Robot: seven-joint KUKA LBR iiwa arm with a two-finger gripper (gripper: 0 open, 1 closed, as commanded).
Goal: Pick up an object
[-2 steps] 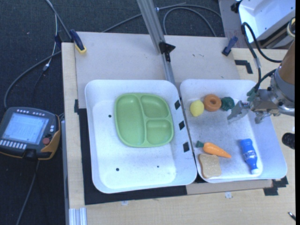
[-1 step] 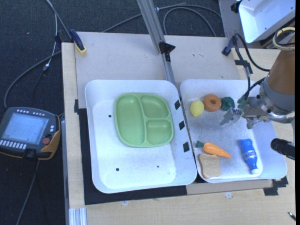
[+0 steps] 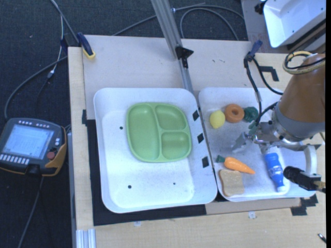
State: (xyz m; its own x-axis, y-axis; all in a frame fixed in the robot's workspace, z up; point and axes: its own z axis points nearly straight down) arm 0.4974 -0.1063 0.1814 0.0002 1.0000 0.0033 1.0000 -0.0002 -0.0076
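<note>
A wooden bench [image 3: 134, 61] carries two shallow white bins side by side, with the grey KUKA arm [image 3: 305, 102] and its orange band reaching in from the right. The left bin [image 3: 119, 190] holds a green three-compartment plate [image 3: 158, 132]. In the right bin [image 3: 222, 94], the gripper [image 3: 242, 141] hangs low over the bin floor near the middle, its metal fingers [image 3: 239, 142] set narrowly apart and holding nothing. Toy food lies around it: an orange doughnut [image 3: 234, 112] and a yellow lemon [image 3: 217, 119] just beside each other toward the far wall, a dark green item [image 3: 252, 112] partly hidden by cables, a carrot [image 3: 239, 165] and a slice of bread [image 3: 231, 182] at the near edge, and a blue bottle [image 3: 274, 169] beneath the wrist. Its label cannot be read. A teach pendant [image 3: 28, 144] with a lit screen rests on the dark floor at left; its display is too small to make out.
</note>
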